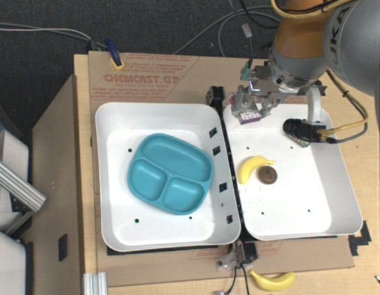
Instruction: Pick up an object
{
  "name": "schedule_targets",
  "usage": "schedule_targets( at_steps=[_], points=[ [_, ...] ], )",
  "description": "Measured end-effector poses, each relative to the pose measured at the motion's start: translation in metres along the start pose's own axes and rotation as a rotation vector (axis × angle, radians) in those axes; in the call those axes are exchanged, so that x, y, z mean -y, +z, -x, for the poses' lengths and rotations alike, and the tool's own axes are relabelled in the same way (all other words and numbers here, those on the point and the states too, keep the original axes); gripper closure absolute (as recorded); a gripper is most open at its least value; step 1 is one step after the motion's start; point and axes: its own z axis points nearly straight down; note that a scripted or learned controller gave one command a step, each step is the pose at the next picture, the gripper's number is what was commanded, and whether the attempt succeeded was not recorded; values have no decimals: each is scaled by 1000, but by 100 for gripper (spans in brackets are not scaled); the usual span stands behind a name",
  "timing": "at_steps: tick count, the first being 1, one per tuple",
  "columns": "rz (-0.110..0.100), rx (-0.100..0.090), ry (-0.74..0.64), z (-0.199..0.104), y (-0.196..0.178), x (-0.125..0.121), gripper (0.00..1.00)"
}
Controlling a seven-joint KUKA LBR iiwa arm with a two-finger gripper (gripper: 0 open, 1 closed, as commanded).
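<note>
A yellow banana (253, 166) lies in the right bin (313, 214), close to its left wall. A small brown round object (267, 175) touches the banana on its right. My gripper (251, 110) hangs over the far left corner of the right bin, well beyond the banana. A small pinkish-white patch shows at its tip; I cannot tell whether that is a held thing or part of the gripper. A blue divided plate (170, 173) rests in the middle of the left bin (113, 165).
A second banana (273, 280) lies outside the bins at the bench's front edge. Cardboard (153, 72) with a blue clamp (114, 55) sits behind the bins. Black clips line the ridge between the bins (222, 165). Bare floor lies right of the brown object.
</note>
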Motion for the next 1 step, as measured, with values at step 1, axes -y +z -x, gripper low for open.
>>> schedule_targets(
  at_steps=[1],
  points=[
    [3,0,-1,-60,3,-2,100]
  ],
)
